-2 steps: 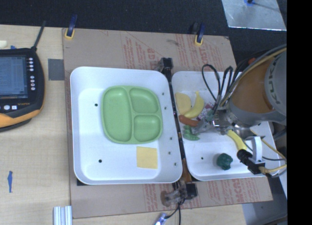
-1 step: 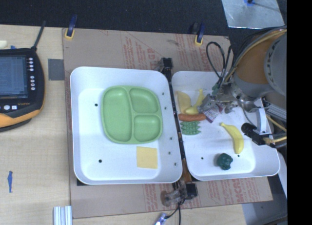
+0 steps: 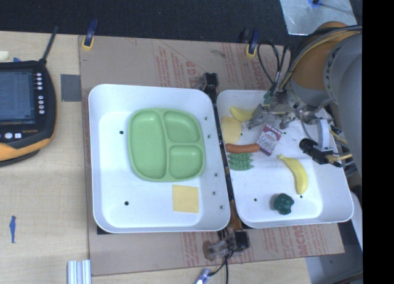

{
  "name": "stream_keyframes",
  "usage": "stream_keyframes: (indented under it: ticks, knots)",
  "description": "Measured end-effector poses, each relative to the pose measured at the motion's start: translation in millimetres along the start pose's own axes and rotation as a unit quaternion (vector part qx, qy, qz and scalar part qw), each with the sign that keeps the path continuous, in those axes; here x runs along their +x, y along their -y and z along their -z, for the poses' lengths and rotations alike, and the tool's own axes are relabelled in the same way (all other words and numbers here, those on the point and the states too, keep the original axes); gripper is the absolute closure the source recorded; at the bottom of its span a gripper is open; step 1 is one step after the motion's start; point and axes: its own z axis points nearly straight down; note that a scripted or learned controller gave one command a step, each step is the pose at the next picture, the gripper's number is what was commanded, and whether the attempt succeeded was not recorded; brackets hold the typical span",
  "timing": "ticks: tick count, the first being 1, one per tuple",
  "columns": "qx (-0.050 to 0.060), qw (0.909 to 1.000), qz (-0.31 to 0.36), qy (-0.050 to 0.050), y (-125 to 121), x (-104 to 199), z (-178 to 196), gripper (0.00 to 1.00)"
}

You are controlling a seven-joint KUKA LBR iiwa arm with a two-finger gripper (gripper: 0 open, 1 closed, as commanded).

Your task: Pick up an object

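Observation:
In the right bin (image 3: 335,206) my gripper (image 3: 271,118) hangs low near the back, its metal body directly behind a small pink and white packet (image 3: 269,140). The packet lies just in front of the gripper, and I cannot make out whether they touch. To the left are a brown sausage (image 3: 242,148), a green ridged piece (image 3: 241,162), a pale yellow slice (image 3: 230,131) and a yellow wedge (image 3: 240,114). A banana (image 3: 296,174) and a dark green broccoli (image 3: 283,203) lie toward the front.
The left bin (image 3: 98,153) holds a green divided plate (image 3: 166,144) and a yellow cheese square (image 3: 185,199). A control pendant (image 3: 21,107) sits on the bench at far left. The arm's orange band (image 3: 311,61) and cables crowd the right bin's back right corner.

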Motion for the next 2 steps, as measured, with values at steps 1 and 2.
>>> stream_keyframes:
  ticks: [1, 2]
  knots:
    - [0.001, 1.0000, -0.001, 0.000, 41, 13, 0, 0.00]
    - [0.001, 1.0000, -0.001, 0.000, -11, -27, 0, 0.00]
